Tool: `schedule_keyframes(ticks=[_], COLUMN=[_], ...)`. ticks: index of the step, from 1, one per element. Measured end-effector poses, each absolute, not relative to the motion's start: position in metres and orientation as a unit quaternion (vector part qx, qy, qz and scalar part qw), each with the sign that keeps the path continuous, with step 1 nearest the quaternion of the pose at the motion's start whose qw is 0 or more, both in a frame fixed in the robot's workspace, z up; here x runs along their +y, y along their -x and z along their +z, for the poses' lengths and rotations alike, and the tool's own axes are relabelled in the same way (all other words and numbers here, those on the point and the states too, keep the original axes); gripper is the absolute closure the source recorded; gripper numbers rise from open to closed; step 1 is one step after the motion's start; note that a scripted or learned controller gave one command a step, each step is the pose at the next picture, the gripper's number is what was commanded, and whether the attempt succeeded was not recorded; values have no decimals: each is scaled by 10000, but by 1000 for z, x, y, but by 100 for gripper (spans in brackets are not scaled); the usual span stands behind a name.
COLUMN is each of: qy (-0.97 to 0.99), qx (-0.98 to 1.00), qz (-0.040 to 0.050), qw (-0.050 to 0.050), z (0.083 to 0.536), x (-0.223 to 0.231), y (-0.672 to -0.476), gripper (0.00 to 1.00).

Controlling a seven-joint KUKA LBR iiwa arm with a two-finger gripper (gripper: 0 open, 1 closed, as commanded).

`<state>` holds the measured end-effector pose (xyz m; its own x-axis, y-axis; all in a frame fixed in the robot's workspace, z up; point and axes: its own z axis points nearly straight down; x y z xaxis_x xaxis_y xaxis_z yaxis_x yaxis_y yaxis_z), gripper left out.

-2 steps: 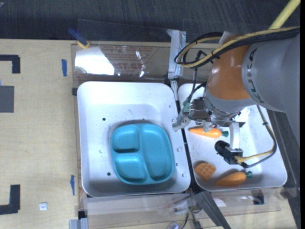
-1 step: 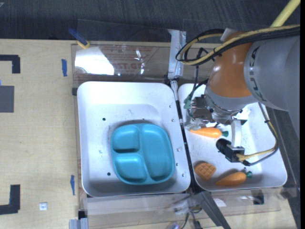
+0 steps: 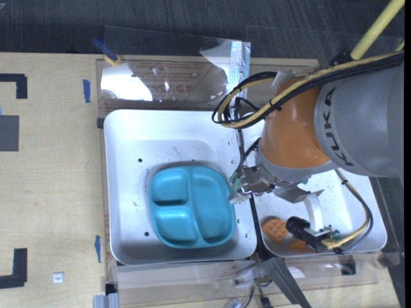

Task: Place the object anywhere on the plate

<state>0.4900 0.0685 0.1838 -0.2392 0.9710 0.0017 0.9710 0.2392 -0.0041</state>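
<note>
Orange object (image 3: 275, 230): lies in the right bin (image 3: 376, 233), near its front-left corner, just beside the wall that divides the two bins. It is rounded, with a textured face. This is judged to be the task's thing, waiting in the pick-up bin and not yet lifted.

Black part and cable: a dark fitting (image 3: 307, 233) on a yellow cable sits just beside the orange object and partly over it. Whether it belongs to the gripper cannot be told.

Gripper (image 3: 247, 186): metal hardware under the wrist hangs over the dividing wall, between the plate and the orange object. Its working end is hidden from above, so it cannot be told whether it is apart or together. Nothing is visible in its grasp.

Plate (image 3: 191, 205): blue, with three compartments, flat in the front-centre of the left bin (image 3: 128, 133). All compartments are bare. It is judged to sit near the divider so that the carry from the right bin is short.

Arm (image 3: 334, 124): the grey body and orange band reach in from the right and cover most of the right bin's rear half.

Task stage: judged as early; the object is well apart from the plate, in the other bin.

Risk: the cable beside the object could snag during a descent.
</note>
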Motion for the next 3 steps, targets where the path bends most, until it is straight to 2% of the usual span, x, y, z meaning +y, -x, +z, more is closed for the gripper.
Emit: schedule_keyframes(ticks=[1, 2, 3], qy=[5669, 4174, 2324], qx=[-8238, -9087, -9726], qz=[12, -11, -20], qw=[17, -18, -13], z=[180, 219, 115], x=[127, 105, 155], y=[-479, -480, -483], gripper=[100, 100, 100])
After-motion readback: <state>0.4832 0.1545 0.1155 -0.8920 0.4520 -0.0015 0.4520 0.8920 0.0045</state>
